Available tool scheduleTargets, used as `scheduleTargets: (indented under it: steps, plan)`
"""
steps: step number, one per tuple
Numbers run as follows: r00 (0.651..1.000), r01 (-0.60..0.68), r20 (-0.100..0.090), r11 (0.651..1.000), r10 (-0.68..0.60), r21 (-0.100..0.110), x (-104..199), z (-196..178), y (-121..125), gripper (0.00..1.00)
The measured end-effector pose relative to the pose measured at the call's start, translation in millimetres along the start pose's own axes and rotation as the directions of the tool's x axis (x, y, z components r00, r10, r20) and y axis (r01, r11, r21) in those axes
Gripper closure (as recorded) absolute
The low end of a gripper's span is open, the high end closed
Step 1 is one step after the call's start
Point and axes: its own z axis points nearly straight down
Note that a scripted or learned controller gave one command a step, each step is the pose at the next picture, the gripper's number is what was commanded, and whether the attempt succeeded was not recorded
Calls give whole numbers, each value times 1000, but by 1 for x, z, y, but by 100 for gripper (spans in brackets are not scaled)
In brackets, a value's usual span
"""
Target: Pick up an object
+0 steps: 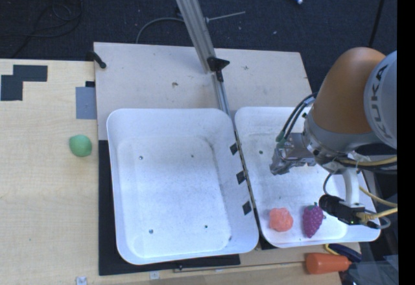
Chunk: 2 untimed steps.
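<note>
Candidate objects sit in the right bin [259, 123], at its near edge: an orange-red lumpy ball [281, 219] and, just beside it on the right, a purple grape-like cluster [312, 219]. They lie close together, maybe touching; can't tell. Both rest on the bin floor, nothing lifted.

The tool [280, 165] hangs over the middle of the right bin, up-frame from the two objects and apart from them. Nothing visible between its tips. Whether it's wide or narrow: cannot tell, wrist and cables crowd it.

Step, as I judge it: approach phase, before any grasp. Pick not started. Next move calls for shifting toward the near edge of the bin, centring over one object, descending and closing. The orange ball looks the easier target, rounder. Risk: the neighbour gets nudged or the bin's near wall blocks the tool.

Left bin [130, 128] beside it, shallow and white. A green ball [80, 145] lies on the worktop [39, 199], well left of the bins. An orange thing [327, 262] lies outside the right bin at the frame's bottom.

Writing: "KUKA" partly readable on the grey arm housing [388, 99] at right edge, letters cut off. No other labels legible.
</note>
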Motion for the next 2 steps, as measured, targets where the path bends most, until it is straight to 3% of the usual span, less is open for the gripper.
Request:
scheduleTargets:
  steps: [2]
  plan:
    - [1000, -2, 1, 1000, 2, 1, 94, 3, 19, 100]
